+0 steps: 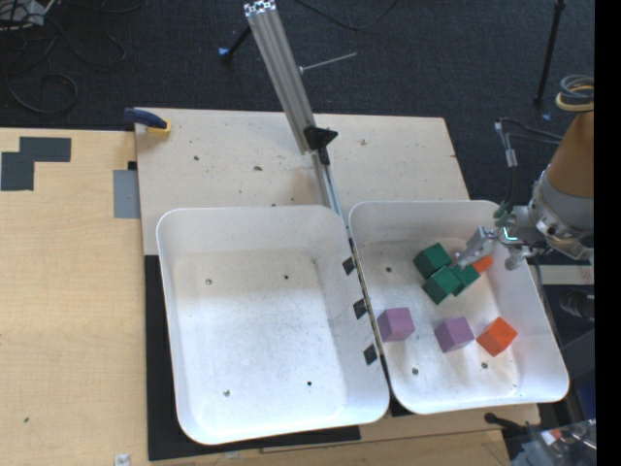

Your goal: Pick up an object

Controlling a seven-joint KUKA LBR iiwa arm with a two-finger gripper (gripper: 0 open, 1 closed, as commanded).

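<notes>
Hand, grip unclear, touches green blocks in right bin with purple, orange blocks.

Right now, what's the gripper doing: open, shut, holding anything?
Gripper: cannot be told; it sits low in the right bin, against the green blocks.

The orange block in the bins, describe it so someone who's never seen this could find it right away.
Look in the right-hand bin, the one holding all the blocks. Near its front right corner sits the orange block, just right of a purple block. It is the only fully visible orange cube; its neighbours are purple or green.
</notes>
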